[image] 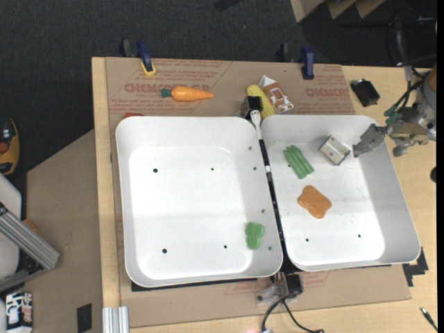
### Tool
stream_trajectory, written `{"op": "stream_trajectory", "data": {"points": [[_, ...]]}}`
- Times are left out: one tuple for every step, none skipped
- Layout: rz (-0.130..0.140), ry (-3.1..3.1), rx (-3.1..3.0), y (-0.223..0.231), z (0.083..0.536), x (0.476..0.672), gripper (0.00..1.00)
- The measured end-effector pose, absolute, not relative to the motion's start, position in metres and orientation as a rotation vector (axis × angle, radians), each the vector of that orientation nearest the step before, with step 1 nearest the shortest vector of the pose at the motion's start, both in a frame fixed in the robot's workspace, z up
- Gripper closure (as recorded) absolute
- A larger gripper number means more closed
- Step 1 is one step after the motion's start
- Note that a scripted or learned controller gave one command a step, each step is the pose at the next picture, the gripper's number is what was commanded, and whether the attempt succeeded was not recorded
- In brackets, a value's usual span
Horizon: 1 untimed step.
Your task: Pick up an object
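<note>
Two white bins side by side on the table [208,82]. Left bin [139,186]: one green piece [254,235] near its right wall, wide open floor elsewhere. Right bin [388,214]: three things — green ridged block [299,161], orange piece [314,202], grey metal block [334,150]. Claw [388,139] at the right bin's right rim, just right of the grey block; fingers' spread cannot be told. Carrot [189,94] on the table behind the bins.
</note>
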State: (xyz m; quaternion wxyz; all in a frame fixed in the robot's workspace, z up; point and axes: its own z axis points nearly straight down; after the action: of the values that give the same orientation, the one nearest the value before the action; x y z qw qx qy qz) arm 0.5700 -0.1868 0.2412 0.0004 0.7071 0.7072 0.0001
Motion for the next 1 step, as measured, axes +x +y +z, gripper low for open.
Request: {"op": "stream_trajectory", "data": {"points": [[-0.001,2.222,2.229,-0.1805,0.0796,0.5419,0.00]]}}
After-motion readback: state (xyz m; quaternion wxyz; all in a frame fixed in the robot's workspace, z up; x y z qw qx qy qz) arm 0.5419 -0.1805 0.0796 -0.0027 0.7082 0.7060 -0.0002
